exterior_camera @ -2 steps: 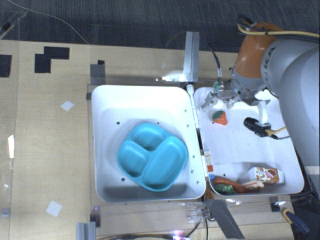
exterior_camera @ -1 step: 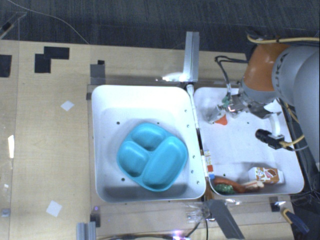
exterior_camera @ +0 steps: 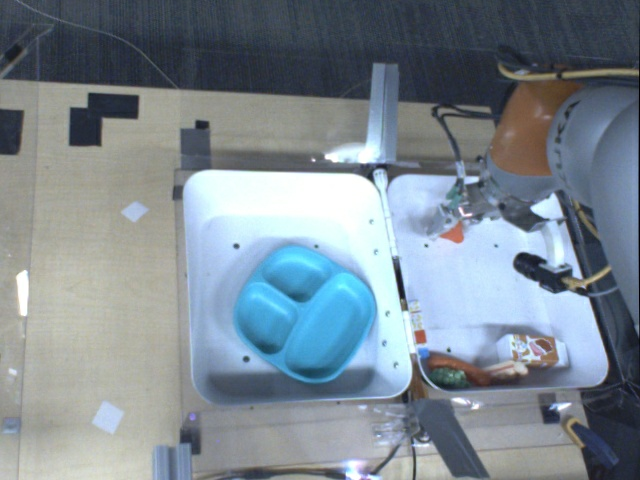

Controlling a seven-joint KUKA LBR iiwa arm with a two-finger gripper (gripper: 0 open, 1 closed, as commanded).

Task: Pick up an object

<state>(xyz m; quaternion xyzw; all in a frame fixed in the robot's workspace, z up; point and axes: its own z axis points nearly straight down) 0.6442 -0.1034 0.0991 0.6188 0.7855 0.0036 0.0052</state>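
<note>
Hovering at the right bin's (exterior_camera: 590,363) twelve o'clock, the gripper (exterior_camera: 455,213), jaws' state indiscernible, could nudge the small orange piece (exterior_camera: 453,234) away instead of catching it.

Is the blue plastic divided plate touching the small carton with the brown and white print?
Apart. The camera view shows the blue plastic divided plate in the left white bin, and the small carton in the right white bin, the bin walls between them.

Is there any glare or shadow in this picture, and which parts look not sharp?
In the camera view, glare shines on the metal post at the bins' far edge; the blue divided plate throws a soft shadow on the left bin; the gripper and the small orange object below it look blurred.
</note>
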